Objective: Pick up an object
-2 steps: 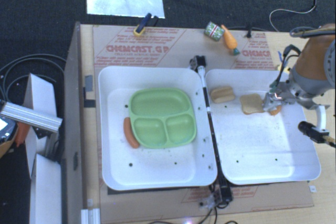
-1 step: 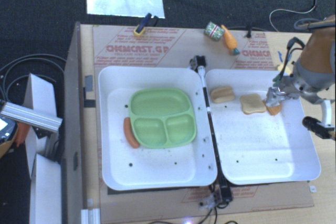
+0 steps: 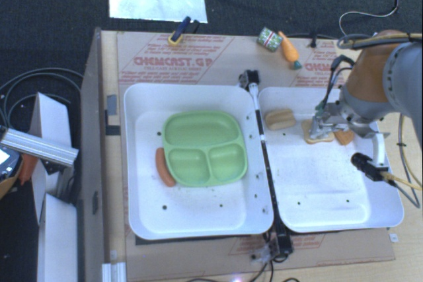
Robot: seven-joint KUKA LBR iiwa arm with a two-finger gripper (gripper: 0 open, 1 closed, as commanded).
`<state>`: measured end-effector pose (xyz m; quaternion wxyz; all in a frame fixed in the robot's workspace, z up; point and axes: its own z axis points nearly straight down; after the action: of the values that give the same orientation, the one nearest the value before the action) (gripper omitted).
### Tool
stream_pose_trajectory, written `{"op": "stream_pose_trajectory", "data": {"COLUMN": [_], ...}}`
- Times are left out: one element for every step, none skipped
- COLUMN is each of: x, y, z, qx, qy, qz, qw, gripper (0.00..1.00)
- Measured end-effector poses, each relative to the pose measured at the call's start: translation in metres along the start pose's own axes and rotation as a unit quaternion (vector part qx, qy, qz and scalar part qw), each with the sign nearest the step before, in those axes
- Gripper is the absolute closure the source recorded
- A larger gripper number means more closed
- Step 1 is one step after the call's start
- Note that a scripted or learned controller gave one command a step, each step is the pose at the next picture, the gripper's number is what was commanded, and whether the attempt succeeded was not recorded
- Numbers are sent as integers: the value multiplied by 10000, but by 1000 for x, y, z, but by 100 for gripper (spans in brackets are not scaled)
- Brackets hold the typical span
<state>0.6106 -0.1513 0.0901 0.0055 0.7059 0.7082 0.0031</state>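
Grey arm with orange band reaching in from the right, end effector [image 3: 324, 123] lowered into the right shallow white bin [image 3: 330, 208] near its far edge. Directly over a flat tan toast-shaped piece [image 3: 320, 135], tips at or just above it; cannot tell how far apart the tips stand, nor whether anything is caught between them. Just right of that piece, a small orange-brown chunk [image 3: 344, 137]. Left of it, a tan bread-roll-shaped piece [image 3: 280, 119]. In the left white bin [image 3: 145, 208], a green three-compartment plastic plate [image 3: 203, 147], with an orange sausage-shaped toy [image 3: 164, 167] beside its left edge. On the counter [image 3: 218, 59] beyond the bins, a toy carrot [image 3: 289, 49] and a small green can [image 3: 269, 38].
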Motion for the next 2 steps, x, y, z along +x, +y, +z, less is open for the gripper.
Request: {"op": "stream_pose_trajectory", "data": {"x": [-57,-57], "y": [-37,-36], "z": [-1,-12], "qx": [-11,-28], "qy": [-8,-13], "qz": [7,3], "qw": [10000,10000], "gripper": [100,100]}}
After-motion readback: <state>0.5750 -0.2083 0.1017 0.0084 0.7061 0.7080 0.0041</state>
